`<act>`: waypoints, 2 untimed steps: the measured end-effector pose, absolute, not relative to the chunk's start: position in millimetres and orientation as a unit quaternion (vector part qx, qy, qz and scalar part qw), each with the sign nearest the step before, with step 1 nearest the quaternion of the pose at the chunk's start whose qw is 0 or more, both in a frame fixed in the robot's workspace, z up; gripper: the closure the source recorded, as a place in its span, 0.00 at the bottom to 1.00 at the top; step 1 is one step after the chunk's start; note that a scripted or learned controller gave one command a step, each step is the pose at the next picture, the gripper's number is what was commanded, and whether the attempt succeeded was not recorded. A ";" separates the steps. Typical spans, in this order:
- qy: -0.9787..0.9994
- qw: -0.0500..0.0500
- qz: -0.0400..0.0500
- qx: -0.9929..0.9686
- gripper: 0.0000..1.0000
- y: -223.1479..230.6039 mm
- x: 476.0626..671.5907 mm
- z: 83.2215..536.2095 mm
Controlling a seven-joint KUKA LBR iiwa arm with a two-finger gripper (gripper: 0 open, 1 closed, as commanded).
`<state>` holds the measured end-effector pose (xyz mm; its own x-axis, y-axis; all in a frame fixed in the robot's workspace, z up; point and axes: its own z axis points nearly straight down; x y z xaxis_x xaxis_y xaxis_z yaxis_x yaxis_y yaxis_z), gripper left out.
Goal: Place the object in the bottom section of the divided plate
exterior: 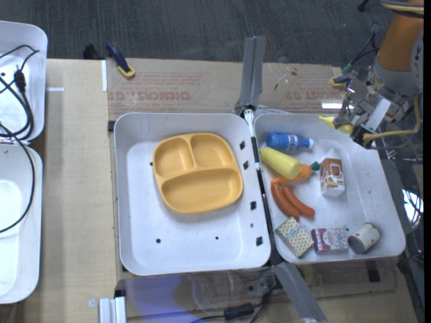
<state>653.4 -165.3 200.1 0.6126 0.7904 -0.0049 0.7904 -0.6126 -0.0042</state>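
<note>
A yellow divided plate (198, 171) lies in the left bin (135, 200), its large bottom section toward the front and bare. The right bin (384, 180) holds a blue-capped bottle (287, 141), a yellow bottle (281, 162), a carrot (301, 175), two sausages (292, 200), a small juice carton (332, 177), a green patterned packet (294, 237), a red-and-white carton (329, 239) and a paper cup (365, 237). My gripper (358, 121) hovers over the right bin's far right corner, well away from the plate. A yellow piece (328, 120) shows just left of it.
A grey divider post (252, 73) stands between the bins at the back. A blue and yellow clamp (120, 60) lies on the bench at the back left. White trays with black cables (17, 99) sit at the far left.
</note>
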 end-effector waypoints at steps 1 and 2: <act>-0.426 0.001 0.003 -0.905 1.00 -57.5 634.0 210.9; -0.467 0.001 0.004 -0.885 1.00 2.4 614.2 228.3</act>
<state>614.2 2.4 228.3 0.5647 0.8253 -0.0053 0.8253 -0.5647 -0.0052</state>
